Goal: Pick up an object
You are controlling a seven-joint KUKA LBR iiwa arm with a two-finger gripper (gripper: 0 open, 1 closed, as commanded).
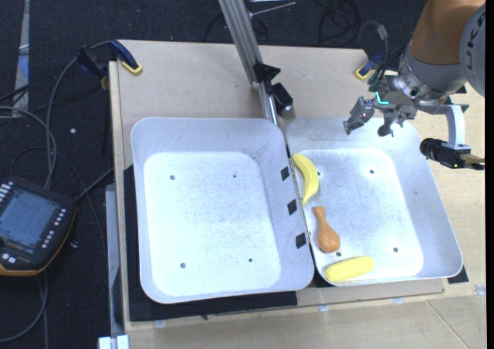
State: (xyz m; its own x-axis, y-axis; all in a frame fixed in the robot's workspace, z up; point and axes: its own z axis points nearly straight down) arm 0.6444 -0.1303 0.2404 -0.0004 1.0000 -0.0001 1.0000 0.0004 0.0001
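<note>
While spread apart with nothing between them, the fingers (361, 122) are seen on the gripper (372, 123) above the right bin's (409, 185) far rim | banana (306, 176), drumstick (326, 230), lemon (350, 268) lined along that bin's left wall | left bin (208, 208) adjoined.

Dark letters run down the arm (455, 23) at the picture's right edge, cut off by the frame so that only something like "UK" can be made out, while the screen of the pendant (27, 220) at left is too blurred to read.
</note>
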